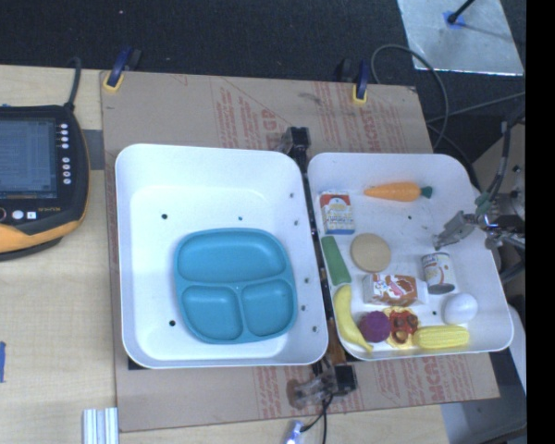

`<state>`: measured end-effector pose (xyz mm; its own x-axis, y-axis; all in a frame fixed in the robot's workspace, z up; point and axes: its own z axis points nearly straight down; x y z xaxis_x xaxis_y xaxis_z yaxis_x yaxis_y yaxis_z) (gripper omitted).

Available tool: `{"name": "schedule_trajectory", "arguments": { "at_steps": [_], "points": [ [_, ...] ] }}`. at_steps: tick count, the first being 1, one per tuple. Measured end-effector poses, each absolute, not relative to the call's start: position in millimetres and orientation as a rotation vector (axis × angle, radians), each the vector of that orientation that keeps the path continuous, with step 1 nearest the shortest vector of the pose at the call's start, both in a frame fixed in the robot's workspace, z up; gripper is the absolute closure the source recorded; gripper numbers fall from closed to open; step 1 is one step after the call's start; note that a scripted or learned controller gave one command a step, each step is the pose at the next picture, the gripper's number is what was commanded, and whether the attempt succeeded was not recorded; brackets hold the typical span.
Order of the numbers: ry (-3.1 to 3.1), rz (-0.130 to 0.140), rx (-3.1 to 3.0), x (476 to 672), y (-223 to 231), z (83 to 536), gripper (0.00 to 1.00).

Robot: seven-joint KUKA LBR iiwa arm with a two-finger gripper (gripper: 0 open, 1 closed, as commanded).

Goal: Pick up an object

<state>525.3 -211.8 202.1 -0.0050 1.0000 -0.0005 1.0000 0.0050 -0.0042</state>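
We see our jaws [455,229] hanging open and empty over the right bin [486,276], just above the can [437,272], seemingly lined up to drop on it among the crowded toys.

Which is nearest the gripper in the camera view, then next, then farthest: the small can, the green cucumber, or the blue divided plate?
From the gripper:
1. Small can, just below it in the right bin.
2. Green cucumber, by that bin's left wall.
3. Blue divided plate, in the left bin.

bench [46,340] | cardboard sheet [222,109] | two white bins [139,248] | teach pendant [28,178]
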Motion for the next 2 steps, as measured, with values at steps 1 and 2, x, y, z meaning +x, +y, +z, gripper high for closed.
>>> {"name": "schedule_trajectory", "arguments": {
  "at_steps": [1,2],
  "points": [
    [-2.225,0.007,-2.212,531.9,-211.3,113.1,0.0],
    [-2.228,0.009,-2.21,532.2,-212.5,123.9,1.0]
  ]
}}
